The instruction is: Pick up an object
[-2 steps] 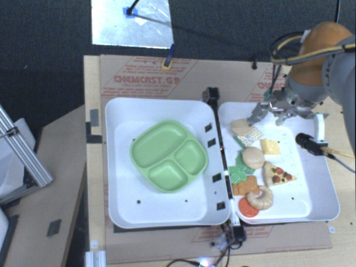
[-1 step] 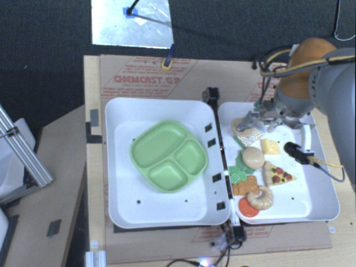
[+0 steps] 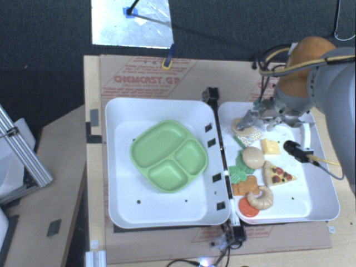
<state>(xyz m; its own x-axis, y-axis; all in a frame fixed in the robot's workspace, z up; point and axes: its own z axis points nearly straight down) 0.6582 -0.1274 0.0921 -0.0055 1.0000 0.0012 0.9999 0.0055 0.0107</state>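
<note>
Gripper [image 3: 248, 122], state untellable, hovers over the right bin's [image 3: 320, 202] far-left corner; the toy food [image 3: 253, 157] looks light, rigid, slippery—grasp across narrow sides.

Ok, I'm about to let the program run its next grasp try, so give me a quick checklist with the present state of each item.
1. Gripper over the right bin: ok, at its far left corner.
2. Object under gripper: cannot tell; something pale sits there.
3. Already holding something: cannot tell.
4. Other targets in the bin: ok; pizza slice, cheese wedge, croissant lie clustered.
5. Green tray in left bin: ok, apart from the arm.
</note>
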